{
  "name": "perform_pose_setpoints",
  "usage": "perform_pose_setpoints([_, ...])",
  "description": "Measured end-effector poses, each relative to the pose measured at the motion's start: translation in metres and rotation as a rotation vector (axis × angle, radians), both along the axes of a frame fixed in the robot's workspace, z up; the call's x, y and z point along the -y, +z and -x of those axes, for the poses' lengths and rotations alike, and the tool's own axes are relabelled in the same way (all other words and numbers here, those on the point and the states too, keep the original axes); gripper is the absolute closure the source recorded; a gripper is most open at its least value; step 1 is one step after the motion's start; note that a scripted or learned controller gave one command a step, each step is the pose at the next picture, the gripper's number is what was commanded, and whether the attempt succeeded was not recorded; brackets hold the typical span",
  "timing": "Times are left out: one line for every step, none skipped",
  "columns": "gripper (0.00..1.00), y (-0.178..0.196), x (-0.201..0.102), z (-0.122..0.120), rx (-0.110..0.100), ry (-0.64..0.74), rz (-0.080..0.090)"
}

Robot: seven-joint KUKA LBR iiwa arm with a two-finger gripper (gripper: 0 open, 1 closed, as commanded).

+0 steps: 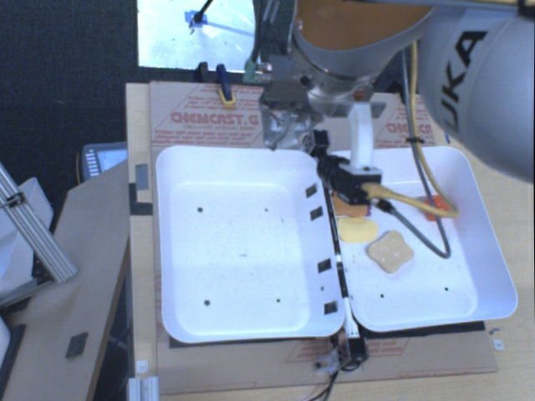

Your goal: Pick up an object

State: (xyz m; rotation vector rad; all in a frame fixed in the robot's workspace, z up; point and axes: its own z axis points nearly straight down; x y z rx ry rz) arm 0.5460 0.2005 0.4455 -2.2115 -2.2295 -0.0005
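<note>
My gripper (pixel 287 132) hangs over the back rim of the left bin (pixel 167 224), close to the divide between the two bins. In the right bin (pixel 468 291) lie a tan cushion-shaped piece (pixel 390 251) and, just behind it, a flat pale yellow disc (pixel 358 230). An orange piece (pixel 352 211) peeks out behind the disc, partly hidden by the robot's hardware. A small red-orange item (pixel 435 205) lies further right, near the yellow cable. All of these sit to the right of the gripper and nearer the front.
The two white bins meet at a hinged ridge (pixel 332 249) with black clips. Brown cardboard (pixel 201 119) lies under the bins, with a blue and yellow clamp (pixel 224 86) at its back edge. The arm's bulk covers the back of the right bin.
</note>
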Motion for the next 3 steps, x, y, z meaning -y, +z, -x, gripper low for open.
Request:
perform_pose_setpoints([1.0, 0.095, -0.036, -0.041, 0.014, 0.0, -0.004])
perform_pose_setpoints([1.0, 0.089, -0.033, -0.086, 0.004, -0.008, 0.001])
perform_pose_setpoints([1.0, 0.089, -0.033, -0.109, 0.003, -0.009, 0.001])
